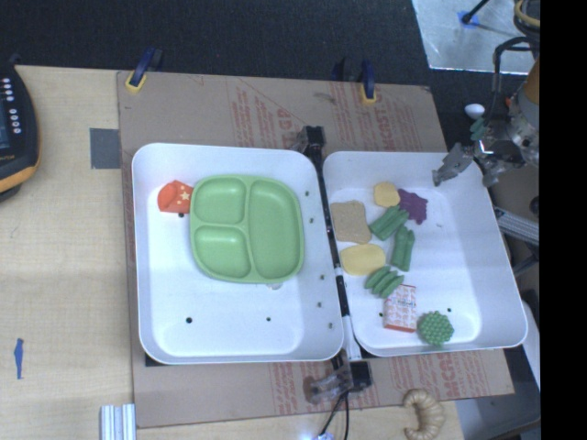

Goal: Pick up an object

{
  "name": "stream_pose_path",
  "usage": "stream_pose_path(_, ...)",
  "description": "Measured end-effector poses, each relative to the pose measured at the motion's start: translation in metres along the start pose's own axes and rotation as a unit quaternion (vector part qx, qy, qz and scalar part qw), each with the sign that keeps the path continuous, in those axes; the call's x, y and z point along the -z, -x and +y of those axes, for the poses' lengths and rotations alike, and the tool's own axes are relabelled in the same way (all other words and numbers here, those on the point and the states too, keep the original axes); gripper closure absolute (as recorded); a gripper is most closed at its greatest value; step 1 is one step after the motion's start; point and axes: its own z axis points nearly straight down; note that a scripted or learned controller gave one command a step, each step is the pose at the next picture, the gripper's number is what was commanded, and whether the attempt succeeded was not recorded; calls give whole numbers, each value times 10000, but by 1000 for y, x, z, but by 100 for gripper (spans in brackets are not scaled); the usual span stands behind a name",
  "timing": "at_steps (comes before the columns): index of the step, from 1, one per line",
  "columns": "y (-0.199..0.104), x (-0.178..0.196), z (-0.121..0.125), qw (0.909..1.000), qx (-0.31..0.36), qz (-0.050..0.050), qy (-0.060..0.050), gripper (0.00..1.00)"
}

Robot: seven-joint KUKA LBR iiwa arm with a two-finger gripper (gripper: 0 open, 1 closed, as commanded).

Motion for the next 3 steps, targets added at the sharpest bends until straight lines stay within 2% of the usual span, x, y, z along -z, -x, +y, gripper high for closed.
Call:
stream_pose_path(1, -9, -138, 11, 10000, 26, 11, -44, 0)
stream_pose_path(2, -57, -129, 34, 10000, 30, 0, 14, 0)
stream_pose_path(3, -34, -130, 4, 10000, -11, 1, -19, 0)
